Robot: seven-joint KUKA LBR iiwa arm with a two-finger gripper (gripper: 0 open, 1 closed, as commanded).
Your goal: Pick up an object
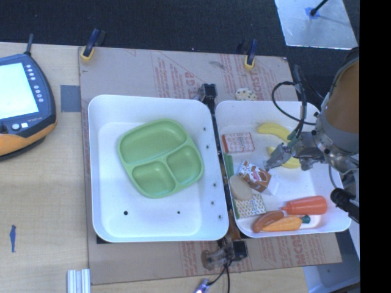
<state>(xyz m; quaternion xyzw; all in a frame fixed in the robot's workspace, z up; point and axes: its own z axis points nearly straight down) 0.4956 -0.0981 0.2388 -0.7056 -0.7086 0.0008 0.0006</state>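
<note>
My gripper [278, 156] hangs low over the right bin [327, 227], near its middle. Just behind it lies a yellow banana [270, 129], and another yellow piece [294, 162] shows right beside the gripper's tip. To the gripper's left are a red and white packet [237, 142] and a brown snack packet [255, 176]. Toward the front of the bin lie a tan round piece [239, 188], a small patterned box [250, 206], a red bottle [305, 205], a hot dog [267, 219] and an orange carrot [286, 225].
The left bin [104, 182] holds a green divided plate [160, 157]. A tablet-like pendant [21, 105] sits at the far left of the bench. Black cables [287, 96] loop above the right bin's back edge. The arm's grey body [342, 115] fills the right side.
</note>
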